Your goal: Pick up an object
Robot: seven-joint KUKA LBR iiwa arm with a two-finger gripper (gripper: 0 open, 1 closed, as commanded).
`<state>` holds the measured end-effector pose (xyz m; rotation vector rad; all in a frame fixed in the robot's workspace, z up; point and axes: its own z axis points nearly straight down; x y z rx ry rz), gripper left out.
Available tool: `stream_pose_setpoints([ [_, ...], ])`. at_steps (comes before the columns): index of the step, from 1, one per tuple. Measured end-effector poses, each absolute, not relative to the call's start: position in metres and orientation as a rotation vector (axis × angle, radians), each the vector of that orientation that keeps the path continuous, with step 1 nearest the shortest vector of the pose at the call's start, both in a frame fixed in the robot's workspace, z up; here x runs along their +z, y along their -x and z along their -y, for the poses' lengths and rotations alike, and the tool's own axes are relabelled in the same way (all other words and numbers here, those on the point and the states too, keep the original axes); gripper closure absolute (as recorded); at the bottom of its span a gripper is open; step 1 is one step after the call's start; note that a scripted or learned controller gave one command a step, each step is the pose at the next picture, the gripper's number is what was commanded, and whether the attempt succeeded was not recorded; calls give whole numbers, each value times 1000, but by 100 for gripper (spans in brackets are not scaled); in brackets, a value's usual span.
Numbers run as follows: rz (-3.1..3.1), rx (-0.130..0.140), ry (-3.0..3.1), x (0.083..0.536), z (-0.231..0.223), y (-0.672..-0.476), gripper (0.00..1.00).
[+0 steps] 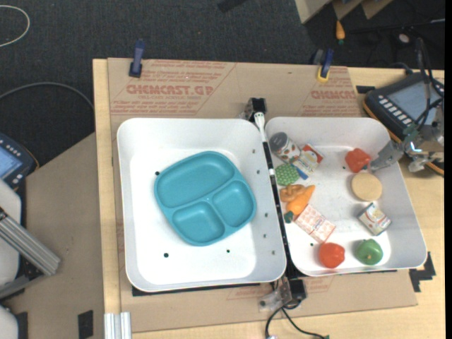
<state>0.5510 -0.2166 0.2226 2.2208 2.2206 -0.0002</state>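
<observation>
Two bins: side by side on the tabletop (pixel 212 76)
Left bin (pixel 141 260): teal divided plate (pixel 205 198)
Right bin (pixel 332 136): toy foods
Tool (pixel 388 157): at right bin's far edge; grip state unclear

A brown board (pixel 212 83) printed with red letters lies under two white bins. At its 12 o'clock edge sit a blue clamp (pixel 136 58) and a yellow clamp (pixel 325 68). A black tablet (pixel 402 104) rests at 2 o'clock on dark carpet (pixel 106 20).
</observation>
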Motion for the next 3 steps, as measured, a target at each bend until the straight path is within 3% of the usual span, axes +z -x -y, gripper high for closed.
stream_pose_setpoints([
  [1,-2243,16,-2227,81,215,-523,0],
  [2,-2228,6,-2220,95,220,-523,100],
  [3,-2227,17,-2200,214,123,-567,100],
])
